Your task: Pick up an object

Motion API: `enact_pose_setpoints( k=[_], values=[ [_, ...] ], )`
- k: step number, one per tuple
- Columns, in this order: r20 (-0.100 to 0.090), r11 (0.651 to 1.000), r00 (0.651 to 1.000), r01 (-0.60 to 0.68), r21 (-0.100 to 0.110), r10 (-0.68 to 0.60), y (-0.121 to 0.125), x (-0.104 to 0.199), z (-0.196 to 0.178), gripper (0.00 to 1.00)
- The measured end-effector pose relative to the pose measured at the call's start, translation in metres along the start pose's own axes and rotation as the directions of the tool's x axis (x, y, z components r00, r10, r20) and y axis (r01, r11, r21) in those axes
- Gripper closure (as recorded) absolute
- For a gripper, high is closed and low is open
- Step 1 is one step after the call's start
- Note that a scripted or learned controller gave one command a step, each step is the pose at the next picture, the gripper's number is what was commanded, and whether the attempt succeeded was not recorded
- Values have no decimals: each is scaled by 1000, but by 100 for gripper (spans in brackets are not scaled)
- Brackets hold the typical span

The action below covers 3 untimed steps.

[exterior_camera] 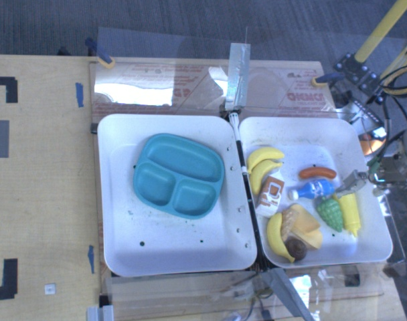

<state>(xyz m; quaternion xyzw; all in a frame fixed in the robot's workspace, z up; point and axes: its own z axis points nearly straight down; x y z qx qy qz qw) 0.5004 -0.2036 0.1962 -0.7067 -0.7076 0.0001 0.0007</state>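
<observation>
Worktop (36, 179): pale wood, bearing two shallow white bins side by side.

Left bin (116, 246): holds one blue divided plate (178, 174), three compartments, lying flat near the bin's middle, slightly toward the far side.

Right bin (371, 246): holds the loose objects, all candidates for picking.
- Two yellow bananas (264, 164), touching, near the left wall at the far side.
- White and brown carton (270, 194), just below those bananas.
- Red sausage (317, 173), lying across the middle, apart from the bananas.
- Clear bottle with blue label (312, 190), just below the sausage, its cap toward the carton.
- Green ridged fruit (330, 214), beside a yellow corn cob (350, 214); the two touch.
- Third banana (276, 238), curved along the near left corner, against a tan and brown lump (300, 231), kind unclear.

Hand (354, 180): at the right bin's right side, above the bottle's end and the corn cob; whether it is open or closed cannot be told. Nothing is visibly between its parts.
</observation>
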Motion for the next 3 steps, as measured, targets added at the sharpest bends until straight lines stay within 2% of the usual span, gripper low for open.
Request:
enact_pose_setpoints(
  k=[1, 2, 3],
  values=[
    [-13, 977, 977, 214, 3, -214, 26, -12, 91, 0],
    [0, 978, 978, 207, -2, -207, 27, -18, 79, 100],
    [0, 974, 975, 224, -9, -224, 47, 134, 10, 100]
  ],
)
